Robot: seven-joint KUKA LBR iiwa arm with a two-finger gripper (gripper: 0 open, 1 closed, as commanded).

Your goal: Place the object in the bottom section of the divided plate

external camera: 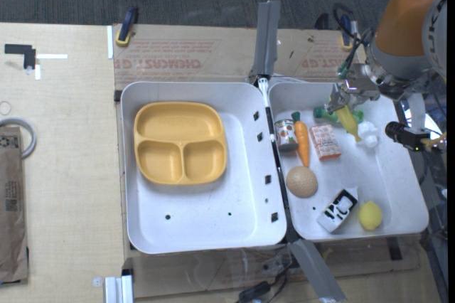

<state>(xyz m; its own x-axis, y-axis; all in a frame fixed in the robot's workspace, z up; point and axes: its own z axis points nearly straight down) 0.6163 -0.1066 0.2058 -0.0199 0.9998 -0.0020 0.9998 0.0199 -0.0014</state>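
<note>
A yellow divided plate (178, 122) lies in the left bin (199, 216), with one wide section at the far side and two smaller ones at the near side; all three hold nothing. My gripper (348, 97) hangs low over the far part of the right bin (398, 181), right at a yellow and green toy (346, 117), which it partly hides. Whether it touches the toy cannot be told. Beside the toy rests a small white item (367, 131).
The right bin also holds a small can (285, 134), a carrot (303, 143), a red and white box (325, 142), a brown ball (301, 181), a black and white box (337, 209) and a lemon (370, 215). A grey divider (267, 38) stands between the bins.
</note>
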